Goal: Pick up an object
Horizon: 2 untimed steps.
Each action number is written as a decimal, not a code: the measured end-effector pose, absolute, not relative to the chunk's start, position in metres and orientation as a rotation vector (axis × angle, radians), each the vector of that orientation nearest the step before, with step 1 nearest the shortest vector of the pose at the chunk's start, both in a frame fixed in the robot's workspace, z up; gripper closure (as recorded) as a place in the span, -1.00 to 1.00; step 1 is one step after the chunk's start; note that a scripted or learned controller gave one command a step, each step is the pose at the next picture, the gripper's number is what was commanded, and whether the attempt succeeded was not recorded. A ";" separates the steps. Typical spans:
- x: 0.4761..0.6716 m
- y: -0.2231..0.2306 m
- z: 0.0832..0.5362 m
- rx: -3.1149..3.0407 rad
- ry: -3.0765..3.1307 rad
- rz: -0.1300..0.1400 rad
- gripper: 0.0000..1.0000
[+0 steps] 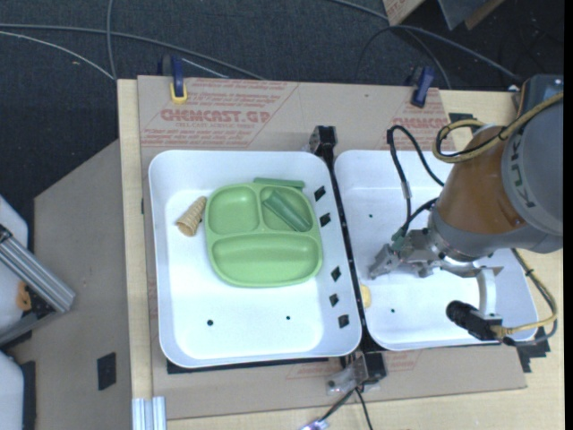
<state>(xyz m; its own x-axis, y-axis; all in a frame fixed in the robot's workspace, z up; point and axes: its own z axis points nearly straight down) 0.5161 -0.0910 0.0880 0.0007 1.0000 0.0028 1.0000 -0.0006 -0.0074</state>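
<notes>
- Gripper (383, 262) hangs low over the right bin (421, 330), near its left wall, with the grey arm (488, 195) and its orange band filling that bin's upper right.
- Whether it is apart, together or clamped on anything, I cannot tell; the metal tip is too small and cluttered to read.
- Nothing shows directly beneath that tip but bare white floor.
- Candidates all lie to the left, across the divider (336, 231), in the left bin (179, 330).
- Green sectioned plate (260, 258) sits in the middle of that bin, well apart from the gripper.
- Green wedge-shaped piece (288, 210) rests in the plate's upper right section, long axis slanting from upper left to lower right.
- Flat green strip (279, 184) lies just above the plate's top edge, running left to right.
- Tan cone (190, 216) lies touching or just beside the plate's left edge, tilted, the farthest of the lot.
- My call: the wedge is the nearest graspable thing, up and to the left of the gripper, so the arm must lift, clear the divider and close across that slanted axis.
</notes>
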 end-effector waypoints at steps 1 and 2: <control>0.518 -0.091 0.102 -2.222 -2.218 -0.001 1.00; 0.526 -0.092 0.164 -2.224 -2.226 -0.006 1.00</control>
